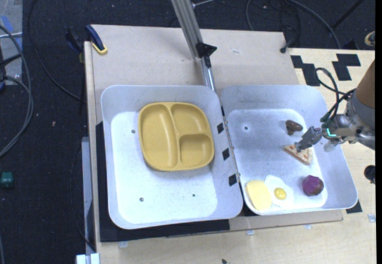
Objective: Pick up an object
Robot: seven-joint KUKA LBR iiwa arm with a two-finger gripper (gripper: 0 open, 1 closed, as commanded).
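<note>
In the right bin (256,101), a tan wedge like a toast slice (300,154) lies near the middle right. My gripper (308,139) reaches in from the right and hovers just above the wedge's upper edge, overlapping it in the view. A small brown lump (293,126) sits just up and left of the gripper. A purple round piece (312,185) rests near the bin's front right corner. A fried egg (279,192) and a yellow slab (258,195) lie along the front wall.
The left bin (119,167) holds a yellow divided plate (176,135). A slanted metal pole (185,12) rises behind the bins. Black clips (227,154) mark the seam between the two bins. Cables trail on the dark floor around the bench.
</note>
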